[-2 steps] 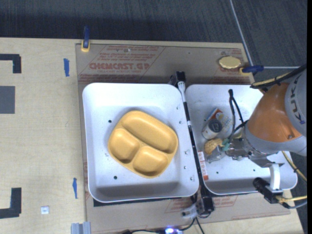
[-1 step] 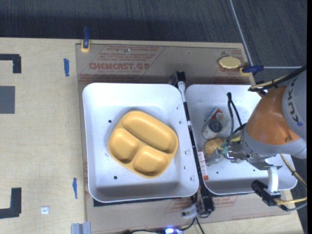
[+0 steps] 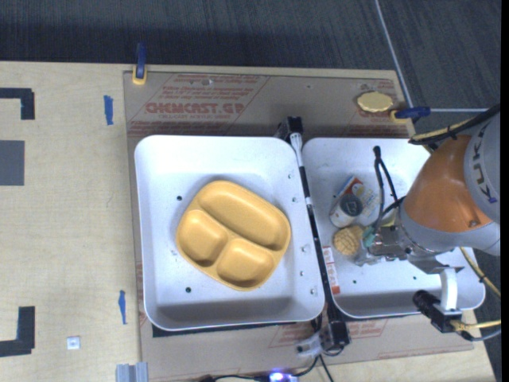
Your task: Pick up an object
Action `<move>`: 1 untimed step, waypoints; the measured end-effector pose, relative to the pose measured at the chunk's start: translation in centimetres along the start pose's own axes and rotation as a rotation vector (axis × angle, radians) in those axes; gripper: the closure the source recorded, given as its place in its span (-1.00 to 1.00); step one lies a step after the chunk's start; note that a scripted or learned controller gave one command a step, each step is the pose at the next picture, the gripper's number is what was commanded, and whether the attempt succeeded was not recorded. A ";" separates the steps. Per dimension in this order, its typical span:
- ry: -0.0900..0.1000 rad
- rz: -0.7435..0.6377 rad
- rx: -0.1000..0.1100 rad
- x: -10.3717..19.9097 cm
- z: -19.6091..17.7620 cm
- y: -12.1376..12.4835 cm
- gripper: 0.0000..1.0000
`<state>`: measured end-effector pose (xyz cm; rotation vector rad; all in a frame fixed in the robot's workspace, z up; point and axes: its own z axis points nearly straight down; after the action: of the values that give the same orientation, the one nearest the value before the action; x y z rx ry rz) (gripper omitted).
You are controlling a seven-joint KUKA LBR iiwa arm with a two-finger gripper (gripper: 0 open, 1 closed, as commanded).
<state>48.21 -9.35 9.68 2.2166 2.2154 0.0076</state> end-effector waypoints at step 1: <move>0.000 0.000 0.000 0.0 0.0 0.0 -1.00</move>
<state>48.20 -9.35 9.67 2.2167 2.2157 0.0074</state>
